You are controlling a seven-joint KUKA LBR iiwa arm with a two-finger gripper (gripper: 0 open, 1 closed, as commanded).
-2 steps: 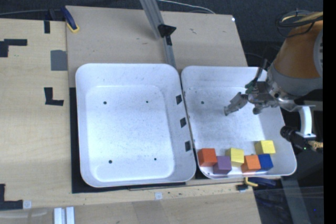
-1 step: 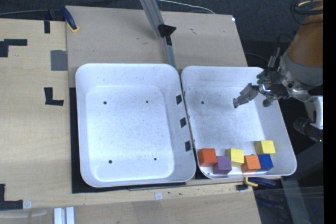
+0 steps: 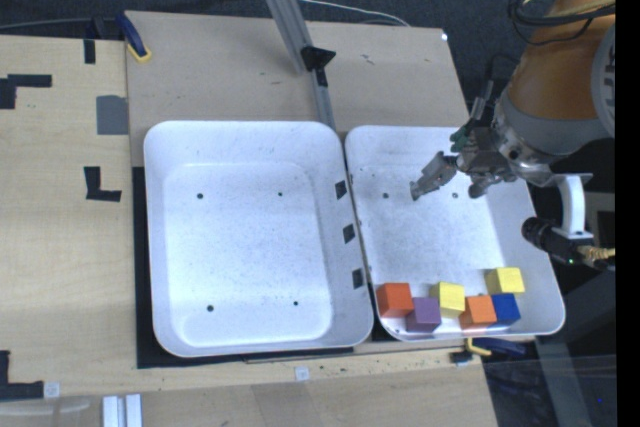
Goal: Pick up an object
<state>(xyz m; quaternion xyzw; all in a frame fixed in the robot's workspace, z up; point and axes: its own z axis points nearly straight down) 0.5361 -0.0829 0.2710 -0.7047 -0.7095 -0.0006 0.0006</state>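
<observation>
Camera view: gripper [image 3: 432,178] state unclear, over right bin [image 3: 440,225]; small coloured blocks [image 3: 450,300] along front

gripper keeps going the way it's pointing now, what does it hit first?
Most likely the bare floor of the right bin. The gripper points down and toward the view's left, over the bin's upper part. The blocks sit along the near wall, off that line. Depth is unclear from this one view.

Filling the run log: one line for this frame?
end effector: above right bin, nothing held | blocks: clustered at near edge | left bin
</observation>
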